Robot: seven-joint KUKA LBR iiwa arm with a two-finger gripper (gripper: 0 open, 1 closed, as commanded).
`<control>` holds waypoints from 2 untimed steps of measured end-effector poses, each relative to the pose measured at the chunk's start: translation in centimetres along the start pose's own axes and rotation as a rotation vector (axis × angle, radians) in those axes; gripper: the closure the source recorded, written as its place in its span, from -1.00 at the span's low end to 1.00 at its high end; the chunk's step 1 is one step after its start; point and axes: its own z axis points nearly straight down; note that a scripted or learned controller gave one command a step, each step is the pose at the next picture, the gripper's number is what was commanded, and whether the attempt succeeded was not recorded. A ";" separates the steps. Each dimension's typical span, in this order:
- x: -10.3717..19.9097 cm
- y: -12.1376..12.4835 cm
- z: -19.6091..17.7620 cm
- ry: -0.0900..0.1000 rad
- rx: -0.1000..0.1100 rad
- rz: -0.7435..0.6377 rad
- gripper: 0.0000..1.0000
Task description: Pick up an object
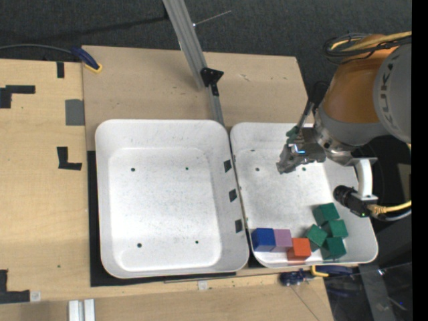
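In the camera view my gripper (289,163) hangs over the upper middle of the right bin (267,199), above bare white floor. Nothing shows between its tips. Along that bin's near edge lie a blue cube (263,239), a lilac block (283,238) and an orange cube (300,248). Several green blocks (328,230) cluster in the near right corner. The blocks sit well below and to the right of the gripper, apart from it.
The left bin (164,192) stands beside the right one, sharing a raised rim between them. A metal pole (190,39) slants down to the bins' far edge. A black cable connector (351,199) juts over the right bin's right rim.
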 end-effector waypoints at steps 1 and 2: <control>5.3 0.8 -0.8 0.000 0.001 0.000 1.00; 10.5 1.0 0.9 -0.001 0.004 0.001 1.00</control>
